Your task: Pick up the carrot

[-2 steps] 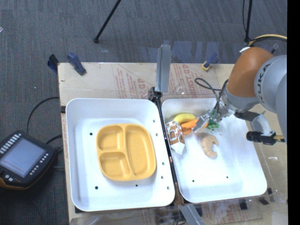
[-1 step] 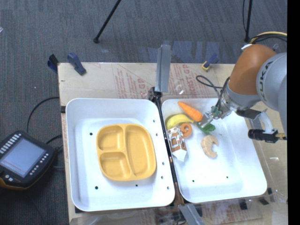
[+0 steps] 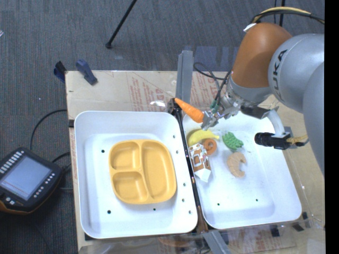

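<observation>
The carrot (image 3: 188, 110) is orange and tapered. It slants over the top left corner of the right bin (image 3: 254, 200), with its tip pointing up-left across the divider. My gripper (image 3: 207, 120) reaches in from the right, below the orange wrist band. Its fingers meet the carrot's thick end and look shut on it. The carrot seems raised off the bin floor.
Just below the gripper in the right bin lie a banana (image 3: 197, 136), an orange ring (image 3: 211, 146), a green toy (image 3: 232, 141), a tan piece (image 3: 237, 164) and a small white packet (image 3: 199, 162). The left bin (image 3: 87, 142) holds a yellow divided plate (image 3: 142, 171).
</observation>
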`<action>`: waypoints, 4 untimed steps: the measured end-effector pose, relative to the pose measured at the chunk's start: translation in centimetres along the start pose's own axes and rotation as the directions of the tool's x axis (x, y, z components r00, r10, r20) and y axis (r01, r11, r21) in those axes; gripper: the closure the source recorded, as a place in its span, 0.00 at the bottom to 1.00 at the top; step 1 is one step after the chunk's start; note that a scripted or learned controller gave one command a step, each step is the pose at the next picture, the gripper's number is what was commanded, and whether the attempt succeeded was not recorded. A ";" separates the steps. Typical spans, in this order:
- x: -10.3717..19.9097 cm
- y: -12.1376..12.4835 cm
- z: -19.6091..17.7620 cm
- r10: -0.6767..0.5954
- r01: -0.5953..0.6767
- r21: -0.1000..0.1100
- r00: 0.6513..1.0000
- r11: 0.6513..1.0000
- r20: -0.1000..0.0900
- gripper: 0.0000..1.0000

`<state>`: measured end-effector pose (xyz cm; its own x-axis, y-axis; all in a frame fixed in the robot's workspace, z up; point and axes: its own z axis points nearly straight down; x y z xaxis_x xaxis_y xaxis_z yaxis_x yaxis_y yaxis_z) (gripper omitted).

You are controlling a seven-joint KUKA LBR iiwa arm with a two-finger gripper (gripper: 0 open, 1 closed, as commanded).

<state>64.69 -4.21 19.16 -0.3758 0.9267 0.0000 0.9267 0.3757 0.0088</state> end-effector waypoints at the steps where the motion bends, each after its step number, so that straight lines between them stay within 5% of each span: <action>1: 5.9 2.1 -0.2 0.400 -0.400 0.011 0.917 0.917 0.003 1.00; 2: 10.8 -5.1 -1.5 0.689 -0.689 0.014 0.725 0.725 0.008 1.00; 3: 4.4 -9.2 0.6 0.321 -0.321 0.016 0.947 0.947 0.003 1.00; 4: 4.6 -2.7 0.6 0.640 -0.640 0.012 0.769 0.768 0.007 1.00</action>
